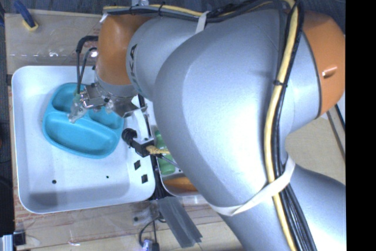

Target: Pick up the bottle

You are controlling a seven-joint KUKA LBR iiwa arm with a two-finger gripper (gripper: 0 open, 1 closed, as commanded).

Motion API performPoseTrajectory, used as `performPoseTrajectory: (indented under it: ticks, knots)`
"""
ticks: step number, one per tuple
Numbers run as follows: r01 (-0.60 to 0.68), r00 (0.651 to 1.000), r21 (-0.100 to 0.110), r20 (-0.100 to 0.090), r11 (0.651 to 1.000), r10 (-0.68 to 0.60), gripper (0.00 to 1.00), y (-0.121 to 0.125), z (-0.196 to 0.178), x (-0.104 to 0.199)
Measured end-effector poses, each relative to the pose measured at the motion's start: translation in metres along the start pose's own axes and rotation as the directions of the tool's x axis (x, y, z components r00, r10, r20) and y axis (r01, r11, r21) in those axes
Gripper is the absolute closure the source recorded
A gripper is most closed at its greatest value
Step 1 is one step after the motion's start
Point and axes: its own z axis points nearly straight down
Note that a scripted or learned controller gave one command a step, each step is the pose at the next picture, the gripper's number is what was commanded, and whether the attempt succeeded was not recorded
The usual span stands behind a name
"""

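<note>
Roughly, working outward from the fingertips:

Pincer: the gripper [79, 109] hangs over the left bin, its pale metallic fingertips right above a blue dish; whether they stand apart or together cannot be told at this size and angle, and nothing shows between them.

Blue dish: a shallow two-compartment tray [79, 132] lies in the left bin, toward its upper right part; the pincer tips sit over the ridge between its two hollows, and both hollows look bare where visible.

Left bin: a white bin [35, 185] with the dish inside and a couple of small dark specks on its floor near the front.

Right bin: almost wholly covered by the arm [235, 103]; a sliver of its white floor shows just right of the divider.

Bottle: a green patch [164, 159] in that sliver of the right bin, beside the divider, is probably the bottle, mostly hidden under the arm; well apart from the pincer.

Orange-brown thing: a rounded object [179, 185] just below the green patch, cut off by the arm, not identifiable.

Hard to make out: a small blue item [24, 13] on the bench at the far upper left.
</note>
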Motion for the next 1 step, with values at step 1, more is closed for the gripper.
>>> performPoseTrajectory:
  ticks: [1]
  knots:
    - [-0.062, 0.998, 0.002, -0.013, 0.998, 0.062, 0.00, -0.0111, 0.0208, -0.0304]
